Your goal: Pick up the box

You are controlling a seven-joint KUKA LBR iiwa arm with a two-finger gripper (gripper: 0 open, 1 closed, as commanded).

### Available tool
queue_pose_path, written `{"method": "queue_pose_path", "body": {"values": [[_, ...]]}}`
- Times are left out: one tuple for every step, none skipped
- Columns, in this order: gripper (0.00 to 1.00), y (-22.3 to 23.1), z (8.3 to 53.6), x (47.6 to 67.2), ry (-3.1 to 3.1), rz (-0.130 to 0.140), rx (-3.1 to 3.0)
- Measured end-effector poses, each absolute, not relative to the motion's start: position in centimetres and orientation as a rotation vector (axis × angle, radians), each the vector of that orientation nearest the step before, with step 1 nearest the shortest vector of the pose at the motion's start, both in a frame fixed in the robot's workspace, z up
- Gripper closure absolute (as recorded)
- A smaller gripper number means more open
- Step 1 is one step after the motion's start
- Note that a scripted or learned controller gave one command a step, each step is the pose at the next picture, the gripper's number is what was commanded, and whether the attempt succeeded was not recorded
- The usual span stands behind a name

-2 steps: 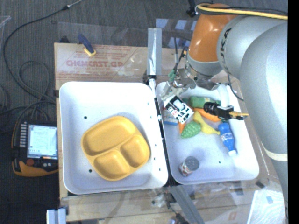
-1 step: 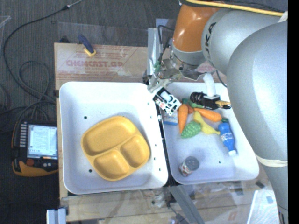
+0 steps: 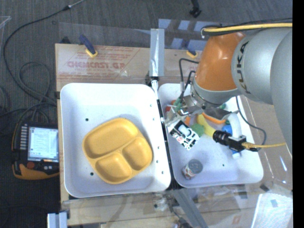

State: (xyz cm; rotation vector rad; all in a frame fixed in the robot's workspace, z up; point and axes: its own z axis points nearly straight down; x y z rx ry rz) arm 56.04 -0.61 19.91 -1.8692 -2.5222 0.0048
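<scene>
The box (image 3: 184,134) is seen in the right bin (image 3: 247,175), just beside the wall next to the left bin (image 3: 71,99). The gripper (image 3: 190,107) is hidden under the arm, so its state cannot be told. The box may be missed, because toys (image 3: 209,122) are crowded right beside it.

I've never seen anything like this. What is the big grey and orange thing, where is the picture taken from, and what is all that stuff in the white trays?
The grey and orange thing is a robot arm reaching in from the right. One camera above the bench looks down at a slant. Two white trays sit side by side. The left tray holds a yellow divided plate. The right tray holds a small black-and-white box, a small round tin and colourful bits half hidden beneath the arm. Its claw is hidden under its own bulk, so I cannot say whether it holds anything.
</scene>
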Motion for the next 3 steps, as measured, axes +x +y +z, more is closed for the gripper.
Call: {"method": "queue_pose_path", "body": {"values": [[1.0,2.2,19.9,63.5,-2.631,0.005,-1.715],[1.0,4.5,21.5,66.8,-2.653,0.002,-1.683],[1.0,-6.0,24.5,56.8,-2.656,0.005,-1.676]]}}
